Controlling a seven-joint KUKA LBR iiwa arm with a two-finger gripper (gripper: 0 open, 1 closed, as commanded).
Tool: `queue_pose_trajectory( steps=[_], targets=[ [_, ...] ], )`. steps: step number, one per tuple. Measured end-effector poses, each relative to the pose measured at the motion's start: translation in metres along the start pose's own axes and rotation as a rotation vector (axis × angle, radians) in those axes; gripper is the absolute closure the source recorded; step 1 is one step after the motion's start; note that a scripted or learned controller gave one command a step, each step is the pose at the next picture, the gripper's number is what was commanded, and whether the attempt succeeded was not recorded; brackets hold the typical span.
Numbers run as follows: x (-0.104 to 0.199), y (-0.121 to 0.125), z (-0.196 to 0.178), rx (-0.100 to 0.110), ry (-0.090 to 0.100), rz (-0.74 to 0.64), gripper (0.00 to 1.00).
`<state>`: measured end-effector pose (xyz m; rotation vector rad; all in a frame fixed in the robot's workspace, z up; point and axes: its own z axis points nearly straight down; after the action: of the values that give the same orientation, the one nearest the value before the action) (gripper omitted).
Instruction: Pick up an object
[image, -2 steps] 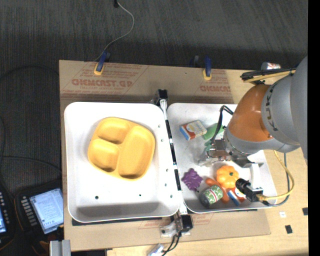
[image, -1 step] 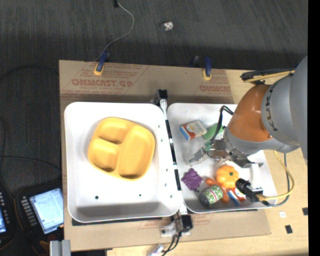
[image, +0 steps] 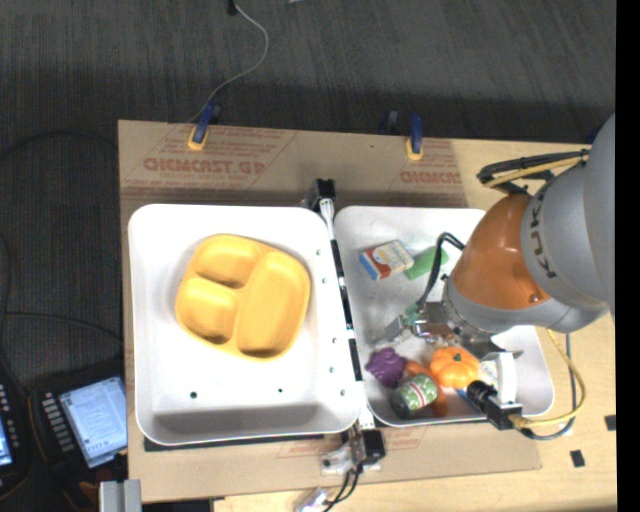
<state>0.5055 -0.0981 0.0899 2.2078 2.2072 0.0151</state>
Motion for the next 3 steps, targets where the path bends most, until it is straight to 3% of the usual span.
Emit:
queue_pose_trajectory(
  steps=[1, 2, 3],
  targets=[
    [0.000, 0.001, -0.010, 0.001, 0.002, 0.001, 1.00],
    [-0.053, 0.000, -0.133, 0.018, 0.004, 0.000, 1.00],
    [-0.053, 0.000, -0.133, 0.020, 0.005, 0.000, 0.00]
  ],
)
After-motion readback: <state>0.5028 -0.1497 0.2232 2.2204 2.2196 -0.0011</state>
